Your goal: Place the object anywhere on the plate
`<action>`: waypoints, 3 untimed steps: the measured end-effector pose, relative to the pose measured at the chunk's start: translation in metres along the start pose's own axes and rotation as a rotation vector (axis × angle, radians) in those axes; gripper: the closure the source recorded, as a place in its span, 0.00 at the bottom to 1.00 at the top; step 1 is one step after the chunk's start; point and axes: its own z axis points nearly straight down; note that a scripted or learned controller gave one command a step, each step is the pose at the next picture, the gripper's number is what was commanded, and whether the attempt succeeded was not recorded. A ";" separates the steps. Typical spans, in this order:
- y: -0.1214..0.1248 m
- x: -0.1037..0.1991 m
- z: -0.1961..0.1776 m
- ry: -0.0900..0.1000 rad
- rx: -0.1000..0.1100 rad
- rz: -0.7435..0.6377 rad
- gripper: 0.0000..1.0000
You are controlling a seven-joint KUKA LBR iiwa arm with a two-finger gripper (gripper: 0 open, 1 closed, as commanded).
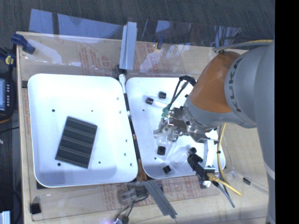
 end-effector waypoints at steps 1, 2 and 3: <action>0.013 0.064 -0.001 -0.002 -0.001 0.016 1.00; 0.065 0.148 0.013 -0.003 0.000 -0.179 1.00; -0.017 0.187 0.035 -0.005 0.003 -0.002 1.00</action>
